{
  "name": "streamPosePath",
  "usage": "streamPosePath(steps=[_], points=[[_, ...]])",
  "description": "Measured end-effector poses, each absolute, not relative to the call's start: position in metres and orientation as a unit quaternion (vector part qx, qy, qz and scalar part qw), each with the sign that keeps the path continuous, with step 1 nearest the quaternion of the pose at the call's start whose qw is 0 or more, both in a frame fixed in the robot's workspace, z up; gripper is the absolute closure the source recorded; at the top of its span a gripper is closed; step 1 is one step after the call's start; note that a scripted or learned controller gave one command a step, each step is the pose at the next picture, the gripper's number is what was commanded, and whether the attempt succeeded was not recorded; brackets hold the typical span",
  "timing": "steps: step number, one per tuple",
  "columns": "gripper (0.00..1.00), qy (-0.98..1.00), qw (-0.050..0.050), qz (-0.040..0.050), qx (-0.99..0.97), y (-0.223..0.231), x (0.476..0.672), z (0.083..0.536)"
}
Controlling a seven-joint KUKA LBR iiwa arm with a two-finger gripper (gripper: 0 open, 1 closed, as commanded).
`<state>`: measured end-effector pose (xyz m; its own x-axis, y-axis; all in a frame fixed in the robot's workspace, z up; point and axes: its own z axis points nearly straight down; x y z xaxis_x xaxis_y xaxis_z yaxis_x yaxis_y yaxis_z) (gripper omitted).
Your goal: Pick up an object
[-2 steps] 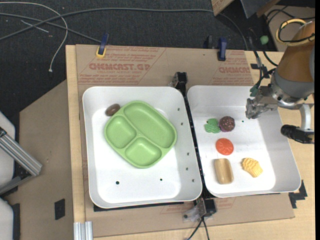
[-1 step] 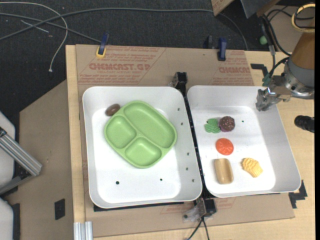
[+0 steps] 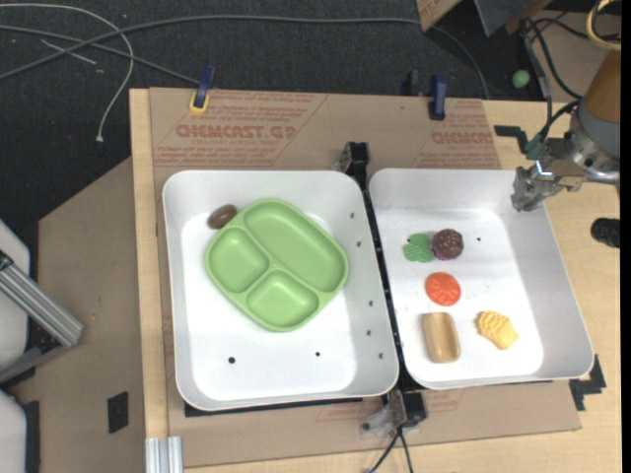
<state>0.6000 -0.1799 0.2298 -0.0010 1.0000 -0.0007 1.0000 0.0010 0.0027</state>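
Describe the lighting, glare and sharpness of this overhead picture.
Camera view: light is even and soft; the white bins look bright, nearly washed out, with faint shadows under the green tray and the small food pieces. The gripper at the right bin's far corner is slightly blurred; the wooden bench is sharp.

Arm enters from the right edge, far half of the scene. Grey wrist housing partly cut off by the frame edge; a tan-orange patch shows above it at the upper right. Cables loop around the wrist on its left side.

Gripper (image 3: 527, 193) sits at the left end of the wrist, a small metallic piece angled down and to the left. It is low in posture, tip toward the near-left. Finger detail too small and blurred to resolve. Nothing is visibly between the fingers.

Only the last section of the arm is in frame; wrist roughly level, extending leftward from the edge.
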Motion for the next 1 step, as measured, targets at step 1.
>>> streamPosePath(steps=[1], points=[[1.00,0.707,-0.001,-0.0003,0.707,-0.1318,0.5944,0.2200]])
